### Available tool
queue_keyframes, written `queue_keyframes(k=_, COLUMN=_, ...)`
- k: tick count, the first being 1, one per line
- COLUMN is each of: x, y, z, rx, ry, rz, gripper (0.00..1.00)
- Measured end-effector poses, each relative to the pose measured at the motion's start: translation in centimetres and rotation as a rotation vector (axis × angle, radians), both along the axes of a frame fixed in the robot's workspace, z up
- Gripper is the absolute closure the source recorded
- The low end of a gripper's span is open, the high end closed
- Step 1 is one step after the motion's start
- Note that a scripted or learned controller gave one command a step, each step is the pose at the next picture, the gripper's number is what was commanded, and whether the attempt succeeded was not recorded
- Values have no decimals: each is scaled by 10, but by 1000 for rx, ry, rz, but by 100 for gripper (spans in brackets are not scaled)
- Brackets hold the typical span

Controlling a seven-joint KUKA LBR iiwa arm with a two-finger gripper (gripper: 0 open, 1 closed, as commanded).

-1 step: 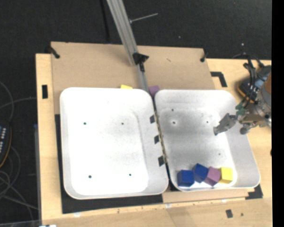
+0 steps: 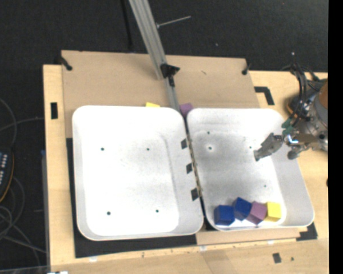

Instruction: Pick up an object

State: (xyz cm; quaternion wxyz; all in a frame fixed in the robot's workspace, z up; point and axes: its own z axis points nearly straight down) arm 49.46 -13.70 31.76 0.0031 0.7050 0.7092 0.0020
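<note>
- Gripper (image 2: pixel 267 148): grey metal fingers reaching in from the right, over the right bin (image 2: pixel 228 124), upper-right part. Tips point left/down toward the bin floor.
- Fingers look close together at the tip, nothing seen between them; how far open, can't tell at this res.
- No contact w/ any block visible; gripper well apart from the block cluster.
- Wrist/arm (image 2: pixel 308 124): dark cabling + metal hardware at the right rim of the bin, partly cut off.
- Task objs, all along the near edge of the right bin, bunched in a row: blue cube (image 2: pixel 224 214), second blue block (image 2: pixel 242 206) just beside it and tilted, purple block (image 2: pixel 256 211), yellow cube (image 2: pixel 273 211). Neighbours look touching or nearly so. Matte, hard-edged, small.
- Right bin: shallow white tray, rounded corners, floor scuffed grey in the middle, a few dark dots.
- Left bin (image 2: pixel 91 153): same shape, white, faint grey speckle, four dark dots.
- Outside the bins, at the far rims: small yellow piece (image 2: pixel 152 105) behind the left bin, small purple piece (image 2: pixel 186 108) near the gap between bins.
- Bench (image 2: pixel 103 76): tan board, flat, matte. Grey metal rail (image 2: pixel 148 27) slants down from the top to the bins' junction.
</note>
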Motion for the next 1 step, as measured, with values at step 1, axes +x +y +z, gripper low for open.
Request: queue_keyframes(k=1, x=-10, y=63, z=-14, rx=2, ry=5, rz=2, gripper=0)
